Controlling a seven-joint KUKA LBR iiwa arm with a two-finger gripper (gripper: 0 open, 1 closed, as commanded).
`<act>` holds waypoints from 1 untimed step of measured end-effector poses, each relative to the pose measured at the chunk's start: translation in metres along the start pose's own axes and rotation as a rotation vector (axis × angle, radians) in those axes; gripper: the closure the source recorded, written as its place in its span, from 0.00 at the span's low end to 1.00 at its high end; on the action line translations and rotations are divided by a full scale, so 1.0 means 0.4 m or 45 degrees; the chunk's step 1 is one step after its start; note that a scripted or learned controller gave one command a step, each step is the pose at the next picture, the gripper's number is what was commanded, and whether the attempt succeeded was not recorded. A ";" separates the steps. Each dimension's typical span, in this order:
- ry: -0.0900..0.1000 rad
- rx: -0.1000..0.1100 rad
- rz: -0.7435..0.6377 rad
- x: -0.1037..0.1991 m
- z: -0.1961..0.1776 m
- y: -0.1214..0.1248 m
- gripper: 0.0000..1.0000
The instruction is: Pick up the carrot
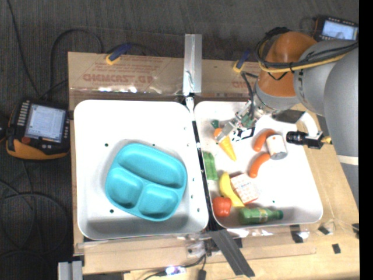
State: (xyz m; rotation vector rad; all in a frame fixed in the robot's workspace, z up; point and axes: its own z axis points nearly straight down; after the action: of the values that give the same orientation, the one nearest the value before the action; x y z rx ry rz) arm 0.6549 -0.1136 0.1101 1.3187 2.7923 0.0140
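Nearest the camera: we see a green bottle (260,215) lying along the near wall of the right bin (303,182), well below the jaws (243,120), with a red tomato (221,206) to its left.
Carrot: we take the small orange cone (218,133) with a green top, just left of and slightly below the jaws, to be the carrot; it lies at the far left of the right bin, apart from the jaws as far as we can judge.
Crowding: a yellow cone (228,147) lies touching or just beside the carrot, and a black-and-white card (243,134) lies directly under the jaws.
Jaws: we cannot tell whether they stand apart or together; nothing is seen between them.
Risk: we judge the jaws could close on the yellow cone or the card, since both sit so near. The carrot is small and near the bin wall, so it could be nudged away or slip out.
Look-alikes: two orange sausage shapes (260,152) to the right of the jaws could be mistaken for it.
Arm pose: we see the arm (326,92) reaching in from the right, wrist bent down over the bin's far left corner.
Left bin: it holds a blue tray (145,179), well left of the jaws.
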 end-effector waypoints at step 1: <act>0.010 0.007 -0.200 0.072 -0.020 -0.057 0.00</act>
State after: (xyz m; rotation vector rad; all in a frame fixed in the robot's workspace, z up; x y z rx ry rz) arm 0.6186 -0.1057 0.1161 1.0983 2.8954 0.0054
